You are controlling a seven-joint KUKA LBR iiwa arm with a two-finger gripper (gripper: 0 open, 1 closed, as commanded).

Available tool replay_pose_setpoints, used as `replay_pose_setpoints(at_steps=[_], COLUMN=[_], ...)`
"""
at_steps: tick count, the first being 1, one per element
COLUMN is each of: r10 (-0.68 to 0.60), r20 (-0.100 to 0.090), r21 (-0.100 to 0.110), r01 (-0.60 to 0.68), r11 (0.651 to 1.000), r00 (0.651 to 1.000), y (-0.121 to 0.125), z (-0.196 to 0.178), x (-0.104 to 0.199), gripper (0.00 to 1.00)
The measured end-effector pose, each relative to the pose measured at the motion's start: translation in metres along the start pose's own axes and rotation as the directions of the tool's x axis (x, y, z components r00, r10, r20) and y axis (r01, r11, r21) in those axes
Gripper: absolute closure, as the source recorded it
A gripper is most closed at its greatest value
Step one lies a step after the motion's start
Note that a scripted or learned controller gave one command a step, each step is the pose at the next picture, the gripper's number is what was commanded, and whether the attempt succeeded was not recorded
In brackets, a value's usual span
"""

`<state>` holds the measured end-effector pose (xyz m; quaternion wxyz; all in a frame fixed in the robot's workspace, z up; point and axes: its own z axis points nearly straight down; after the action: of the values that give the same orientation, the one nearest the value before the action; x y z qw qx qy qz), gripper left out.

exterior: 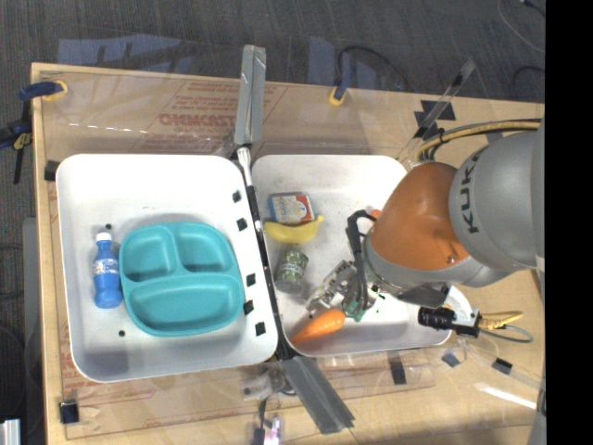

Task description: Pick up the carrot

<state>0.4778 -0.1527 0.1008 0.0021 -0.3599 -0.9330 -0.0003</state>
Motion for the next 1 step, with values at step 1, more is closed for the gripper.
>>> replay_pose_setpoints(at_steps=[1], r10=[0.000], r20=[0.000], r21=[0.000], r01=[0.000], r11=[1.000], r00=[1.000], y=[0.0000], z=[0.0000], x=[0.0000], gripper=[0.00])
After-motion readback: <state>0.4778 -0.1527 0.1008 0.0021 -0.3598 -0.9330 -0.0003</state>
